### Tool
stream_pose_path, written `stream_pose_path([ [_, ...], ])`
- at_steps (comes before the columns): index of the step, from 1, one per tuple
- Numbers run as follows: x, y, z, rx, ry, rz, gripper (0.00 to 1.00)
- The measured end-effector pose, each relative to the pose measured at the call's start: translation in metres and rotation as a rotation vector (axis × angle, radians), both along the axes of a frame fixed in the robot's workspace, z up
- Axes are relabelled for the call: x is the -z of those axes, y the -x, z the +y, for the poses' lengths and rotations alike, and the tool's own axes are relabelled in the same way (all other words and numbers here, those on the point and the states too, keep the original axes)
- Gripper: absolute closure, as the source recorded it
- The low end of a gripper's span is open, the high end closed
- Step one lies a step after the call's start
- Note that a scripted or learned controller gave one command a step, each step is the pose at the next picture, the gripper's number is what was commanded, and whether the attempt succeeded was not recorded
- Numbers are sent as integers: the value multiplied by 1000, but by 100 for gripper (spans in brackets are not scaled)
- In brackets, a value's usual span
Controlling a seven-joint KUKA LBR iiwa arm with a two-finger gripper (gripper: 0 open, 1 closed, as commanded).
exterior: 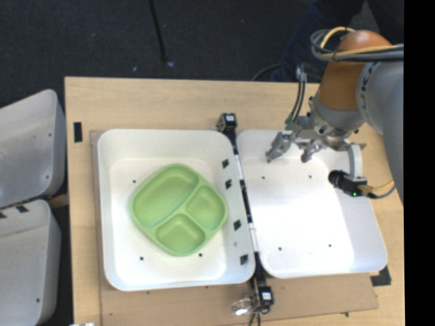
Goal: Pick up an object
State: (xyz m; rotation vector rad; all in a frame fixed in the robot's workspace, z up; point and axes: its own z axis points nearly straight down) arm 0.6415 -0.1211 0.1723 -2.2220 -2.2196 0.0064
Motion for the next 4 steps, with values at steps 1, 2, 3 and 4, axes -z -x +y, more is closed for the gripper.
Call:
stream_pose_path([
  [1,44,3,-7,1,0,-1,0],
  [2,30,2,-8,3,0,-8,100],
  [3,-28,10,-6,3,-1,-9,100],
  [4,-43,9,-8,3,-1,-7,100],
])
